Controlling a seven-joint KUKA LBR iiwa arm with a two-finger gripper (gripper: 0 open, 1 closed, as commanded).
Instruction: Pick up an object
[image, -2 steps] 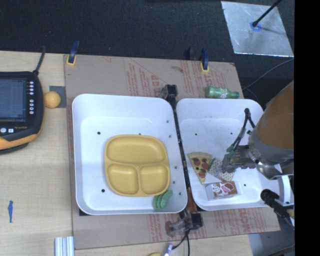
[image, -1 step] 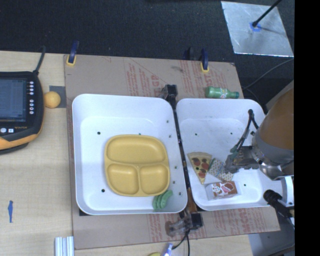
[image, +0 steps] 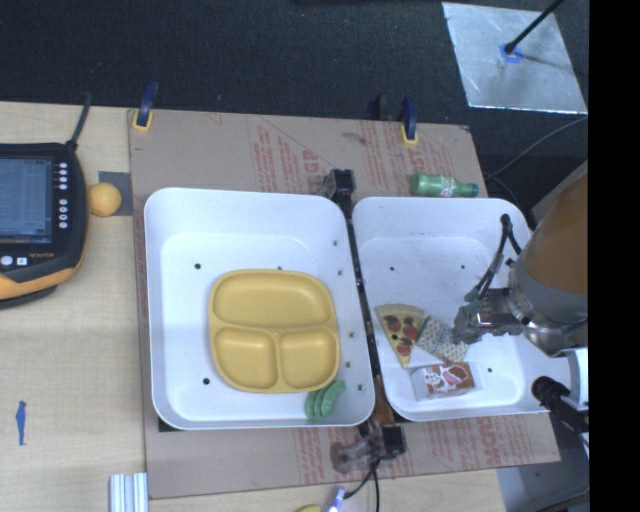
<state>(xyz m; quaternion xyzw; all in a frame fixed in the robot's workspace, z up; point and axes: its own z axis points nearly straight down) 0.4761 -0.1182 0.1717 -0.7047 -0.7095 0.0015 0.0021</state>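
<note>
We are seeing the gripper (image: 470, 322) hovering low in the right bin (image: 432, 226) beside the pizza slice (image: 400, 330), perhaps lining up a grab.

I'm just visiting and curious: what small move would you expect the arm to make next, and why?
Probably a short drop straight down. The gripper hangs in the right bin just above a small patterned piece, with the pizza slice and a red-and-white packet close by, and nothing visibly between its fingers.
</note>
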